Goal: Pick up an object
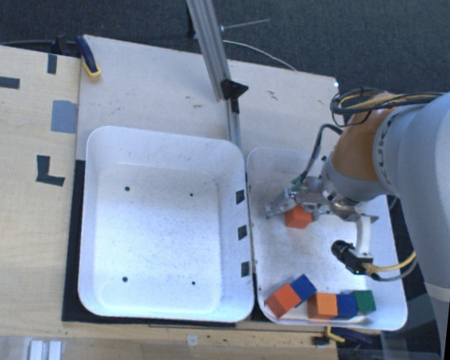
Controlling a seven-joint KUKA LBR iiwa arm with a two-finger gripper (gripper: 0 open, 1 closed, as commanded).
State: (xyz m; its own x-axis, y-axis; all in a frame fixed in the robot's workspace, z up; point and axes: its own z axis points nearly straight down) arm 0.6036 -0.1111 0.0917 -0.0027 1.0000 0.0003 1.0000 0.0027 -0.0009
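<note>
On the far left, the wooden bench (11, 215) carried a few grey and dark tape marks, and a blue-and-yellow clamp (88, 56) sat at the corner of the pale board behind the bins. The left bin (92, 281) was a shallow white tray speckled with dark dots. A slanted metal rail (212, 41) ran down from the top toward the gap between the two bins.

In the right bin (262, 244), my gripper (294, 210) hung low over the upper half, and an orange-red block (298, 218) sat right at its fingertips. The block looked to be between my fingers, so I took it as gripped, though the view was tight there. Along the near edge of that same bin lay a row of other blocks, close together: an orange block (281, 300), a blue block (304, 288) touching it, a second orange block (324, 306), another blue block (347, 306), and a green block (364, 301) at the right end. My arm (421, 157), with its orange band (357, 154), reached in from the right.
</note>
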